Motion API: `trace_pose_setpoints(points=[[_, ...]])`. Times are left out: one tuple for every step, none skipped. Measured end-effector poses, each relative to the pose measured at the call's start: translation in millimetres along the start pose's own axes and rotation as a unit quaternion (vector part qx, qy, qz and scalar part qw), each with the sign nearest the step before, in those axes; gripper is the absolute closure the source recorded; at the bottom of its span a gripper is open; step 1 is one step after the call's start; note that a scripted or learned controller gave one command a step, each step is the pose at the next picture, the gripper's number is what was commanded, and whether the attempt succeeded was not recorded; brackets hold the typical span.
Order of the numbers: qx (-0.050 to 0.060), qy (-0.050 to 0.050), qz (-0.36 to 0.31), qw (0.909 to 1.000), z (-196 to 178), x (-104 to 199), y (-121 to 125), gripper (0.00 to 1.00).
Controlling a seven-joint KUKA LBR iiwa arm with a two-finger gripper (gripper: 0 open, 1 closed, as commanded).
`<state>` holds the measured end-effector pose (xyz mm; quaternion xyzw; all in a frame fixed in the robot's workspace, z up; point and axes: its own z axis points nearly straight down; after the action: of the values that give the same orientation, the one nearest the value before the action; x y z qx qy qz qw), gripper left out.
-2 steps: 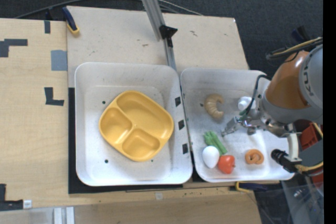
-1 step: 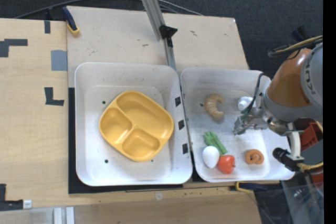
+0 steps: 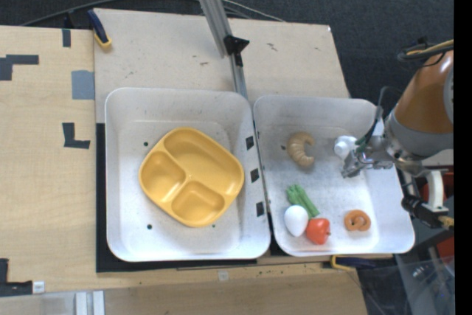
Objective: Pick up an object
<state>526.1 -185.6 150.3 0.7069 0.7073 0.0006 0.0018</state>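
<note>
My arm (image 3: 424, 103) comes in from the right side of the worktop (image 3: 44, 129), its orange band just above the wrist, and my end effector (image 3: 354, 158) sits low over the right bin (image 3: 391, 229), near that bin's right wall and toward its far half. I cannot tell how it stands, wide or narrow; from this slant the metal parts blur together, and a small white rounded piece (image 3: 344, 147) lies right against it, which I cannot tell apart as an object or a bit of my own hardware. Nothing shows plainly gripped. The things I could pick all lie in this same bin: a tan croissant (image 3: 301, 148) is just to the left of my end effector, apart from it; a green vegetable (image 3: 301, 198) lies nearer the middle, with a white egg (image 3: 296, 220) touching its near end and a red tomato (image 3: 318, 230) just beside the egg; an orange ring-shaped doughnut (image 3: 358, 221) rests near the front right corner, apart from the others. The left bin (image 3: 122, 229) holds a yellow divided plate (image 3: 192, 176), turned at an angle, with its compartments facing up.
</note>
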Motion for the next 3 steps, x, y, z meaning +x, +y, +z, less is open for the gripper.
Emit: trace_pose_setpoints(points=[[0.0, 0.0, 0.0, 1.0, -43, -3, 2, 1.0], [0.0, 0.0, -0.001, 1.0, -80, -3, 3, 1.0], [0.003, 0.001, -0.002, 1.0, -79, 45, -10, 1.0]])
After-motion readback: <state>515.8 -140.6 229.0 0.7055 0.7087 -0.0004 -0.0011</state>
